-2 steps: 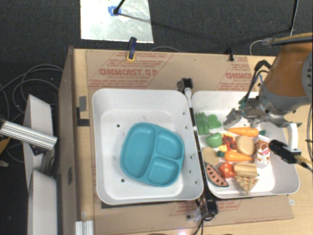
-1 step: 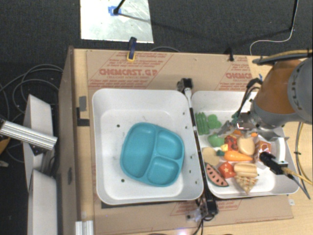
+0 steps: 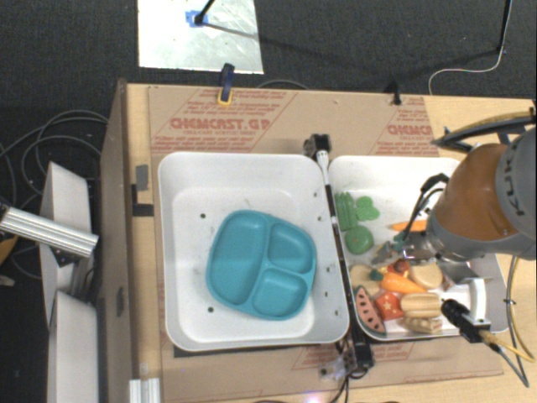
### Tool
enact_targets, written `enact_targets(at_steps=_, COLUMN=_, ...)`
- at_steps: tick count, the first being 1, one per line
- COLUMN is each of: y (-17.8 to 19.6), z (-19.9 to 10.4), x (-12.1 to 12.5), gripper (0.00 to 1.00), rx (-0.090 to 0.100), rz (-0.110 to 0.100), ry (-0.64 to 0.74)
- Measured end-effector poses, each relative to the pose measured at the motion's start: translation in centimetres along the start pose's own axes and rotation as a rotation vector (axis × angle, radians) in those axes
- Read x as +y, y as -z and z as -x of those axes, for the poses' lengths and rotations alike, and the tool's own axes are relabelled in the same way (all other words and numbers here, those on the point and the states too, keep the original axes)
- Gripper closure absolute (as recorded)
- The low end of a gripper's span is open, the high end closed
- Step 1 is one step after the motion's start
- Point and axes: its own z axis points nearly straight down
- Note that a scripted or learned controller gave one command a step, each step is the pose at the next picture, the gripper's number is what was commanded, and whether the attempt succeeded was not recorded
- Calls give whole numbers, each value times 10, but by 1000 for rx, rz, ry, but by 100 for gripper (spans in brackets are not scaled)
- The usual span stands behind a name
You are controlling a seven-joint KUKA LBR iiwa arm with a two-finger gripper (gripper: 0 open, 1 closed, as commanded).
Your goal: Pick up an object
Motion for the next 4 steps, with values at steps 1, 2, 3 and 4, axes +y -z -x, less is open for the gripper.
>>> enact_targets(at_steps=1, y=14, z=1, x=5, gripper=100, rx=-1, rz=10, ry=1)
enact_targets(at_steps=2, y=12, z=0, x=4, gripper=0, rx=1, rz=4, ry=2)
enact_targets(at_steps=3, y=-2, z=24, x=1, gripper=0, rx=11, rz=-10, ry=6)
enact_targets(at_steps=4, y=-5, z=20, x=95, gripper=0, rx=8, rz=-13, ry=8)
